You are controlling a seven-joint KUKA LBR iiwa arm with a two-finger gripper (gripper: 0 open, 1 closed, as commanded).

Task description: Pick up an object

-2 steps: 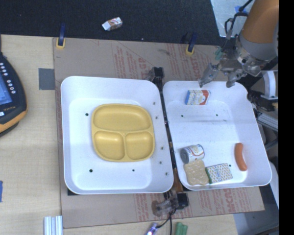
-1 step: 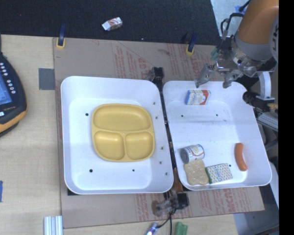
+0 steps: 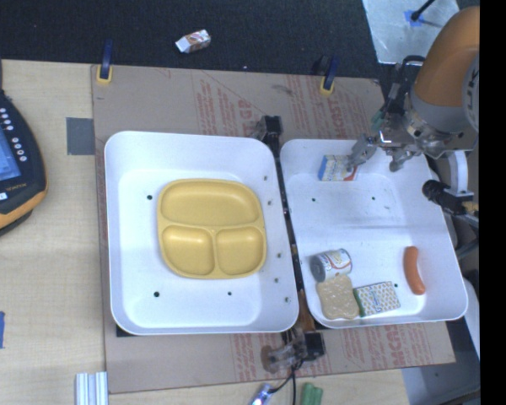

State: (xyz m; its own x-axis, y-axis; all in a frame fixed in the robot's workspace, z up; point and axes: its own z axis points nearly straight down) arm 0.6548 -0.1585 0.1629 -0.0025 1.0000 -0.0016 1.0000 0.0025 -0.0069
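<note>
My gripper [image 3: 378, 157] hangs over the far edge of the right bin [image 3: 367, 209], its two fingers spread open with nothing between them. The left fingertip [image 3: 358, 153] is right beside a small blue and white packet [image 3: 335, 169] lying in the bin's far corner. Toward the near side of the same bin lie a small silver can [image 3: 331, 264] on its side, a tan sponge-like square [image 3: 337, 297], a green patterned packet [image 3: 377, 298] and an orange sausage [image 3: 414, 270].
The left bin [image 3: 135, 294] holds a yellow divided plate [image 3: 212, 227]. A teach pendant [image 3: 4, 163] lies at the bench's left edge. Clamps [image 3: 325, 74] pin the cardboard at the back, and a crumpled wrapper [image 3: 193, 41] lies beyond it.
</note>
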